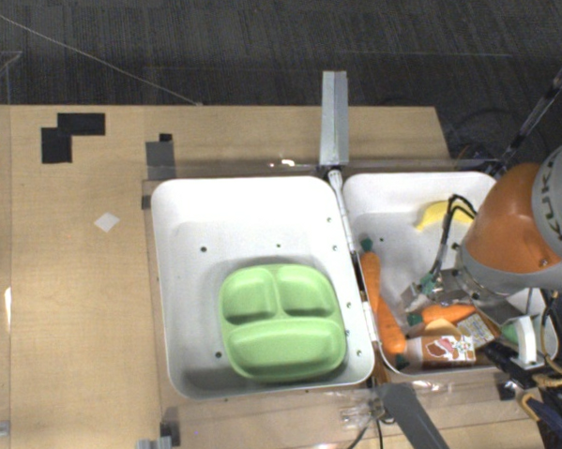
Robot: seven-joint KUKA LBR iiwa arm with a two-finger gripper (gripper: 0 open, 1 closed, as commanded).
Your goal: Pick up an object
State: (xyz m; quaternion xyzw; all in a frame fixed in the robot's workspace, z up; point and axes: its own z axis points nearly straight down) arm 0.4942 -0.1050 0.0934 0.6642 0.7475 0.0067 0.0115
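Note:
The right bin (392,196) holds a small heap of objects. A long orange carrot (386,315) lies along its left wall. A second orange piece (452,311) rests beside it, above a bottle with a red-brown label (444,348) at the front edge. A yellow object (432,215) lies near the back, partly hidden by the arm. My gripper (422,293) hangs low over the heap, just above the orange piece and right of the long carrot. The grey and orange wrist (512,235) covers the right part of the bin.
The left bin (185,271) carries a green divided plate (281,322) in its front half. A metal divider post (333,122) stands between the bins at the back. A white and green item (523,338) lies at the right bin's front right corner, with cables beside it.

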